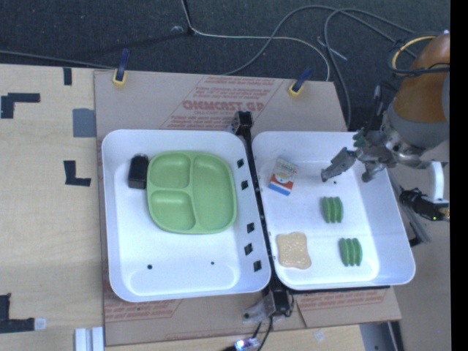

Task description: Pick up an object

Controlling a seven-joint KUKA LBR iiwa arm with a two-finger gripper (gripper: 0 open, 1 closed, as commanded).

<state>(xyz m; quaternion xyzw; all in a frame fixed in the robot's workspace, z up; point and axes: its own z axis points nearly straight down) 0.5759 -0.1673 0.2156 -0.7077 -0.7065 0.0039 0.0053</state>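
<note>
The right bin (380,218) holds a small white, red and blue packet (282,176), two ribbed green pieces (332,209) (350,251) and a tan slice of bread (294,250). My gripper (346,172) hangs over the bin's far right part, above and just behind the upper green piece. It is open, with its two dark fingers spread wide and nothing between them. The packet lies to its left.
The left bin (117,218) holds a green divided plate (192,191) with a small black block (137,171) at its left edge. A black divider (252,196) runs between the bins. Cables lie on the dark floor behind the bench.
</note>
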